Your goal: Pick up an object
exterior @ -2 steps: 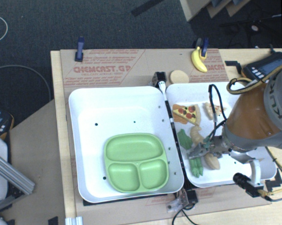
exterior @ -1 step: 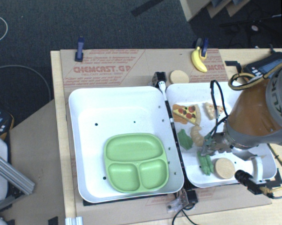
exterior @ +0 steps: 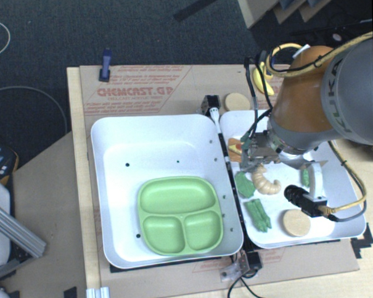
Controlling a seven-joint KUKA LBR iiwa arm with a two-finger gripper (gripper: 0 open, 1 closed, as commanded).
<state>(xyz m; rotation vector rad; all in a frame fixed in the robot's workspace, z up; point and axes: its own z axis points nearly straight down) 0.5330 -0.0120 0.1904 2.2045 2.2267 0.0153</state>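
Observation:
The arm reaches in from the right over the right bin (exterior: 343, 183), and its gripper (exterior: 256, 156) hangs low near that bin's left side. Just below the gripper lies a tan curved piece (exterior: 266, 184) shaped like a croissant or shrimp. A green leaf-like piece (exterior: 244, 185) sits left of it, and a green bean pod (exterior: 258, 214) lies below. A round tan cookie (exterior: 296, 222) rests near the bin's front. An orange-and-white item (exterior: 235, 147) is partly hidden at the gripper's left side. A green and white object (exterior: 311, 177) lies on the right.
The left bin (exterior: 113, 154) holds a light green divided plate (exterior: 179, 213). A black part (exterior: 303, 200) with a yellow cable hangs from the arm over the right bin. A tan disc (exterior: 237, 102) sits on the bench behind the bins.

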